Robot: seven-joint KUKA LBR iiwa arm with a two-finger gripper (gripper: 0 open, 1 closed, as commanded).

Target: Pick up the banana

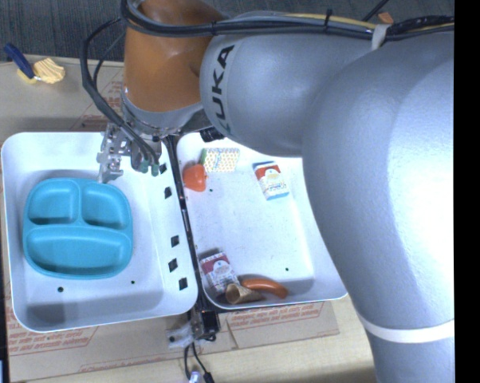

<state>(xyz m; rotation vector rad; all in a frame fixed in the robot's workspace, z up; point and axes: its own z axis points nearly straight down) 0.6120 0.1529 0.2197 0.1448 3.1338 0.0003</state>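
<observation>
1. Upper left of the frame, outside the bins: a small yellow lump with a blue handle-like piece (41, 69) lies on the bench. It is the one banana-coloured thing here, but it is too small to be called the banana with any confidence.
2. Left of centre: a blue plastic divided plate (76, 228) lies flat in the shallow white left bin (33, 313).
3. Just above and right of the plate: the metal two-finger gripper (128, 159) hangs over the left bin's upper right corner, pointing down. How wide it is set cannot be told, and nothing shows in its grasp.
4. Centre: the shallow white right bin (304, 250) holds a round orange-red fruit (194, 177), a dotted box (221, 159), a small red-and-white carton (270, 180), a printed packet (216, 271) and an orange sausage-shaped piece (262, 286).
5. Right: the grey arm (367, 134) covers much of that bin. The banana may lie beneath it, so its place cannot be fixed.
</observation>
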